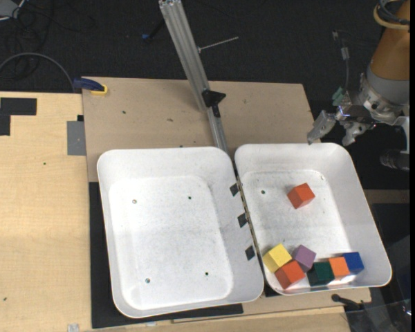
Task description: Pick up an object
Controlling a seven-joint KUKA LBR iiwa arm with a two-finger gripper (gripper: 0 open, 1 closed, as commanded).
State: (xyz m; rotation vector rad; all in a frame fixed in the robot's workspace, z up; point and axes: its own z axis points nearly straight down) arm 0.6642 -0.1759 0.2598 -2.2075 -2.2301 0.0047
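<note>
my claw [334, 127] hangs wide and empty beyond the right bin [360, 185], so next i must descend onto the lone red cube [301, 195].

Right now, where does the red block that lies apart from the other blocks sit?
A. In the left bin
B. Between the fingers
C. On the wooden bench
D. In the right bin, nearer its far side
D: the lone red block rests in the right bin, away from the cluster of blocks along the near edge.

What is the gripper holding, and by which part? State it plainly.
Nothing. The gripper is above the right bin's far rim, apart from every block, including the lone red block.
</note>
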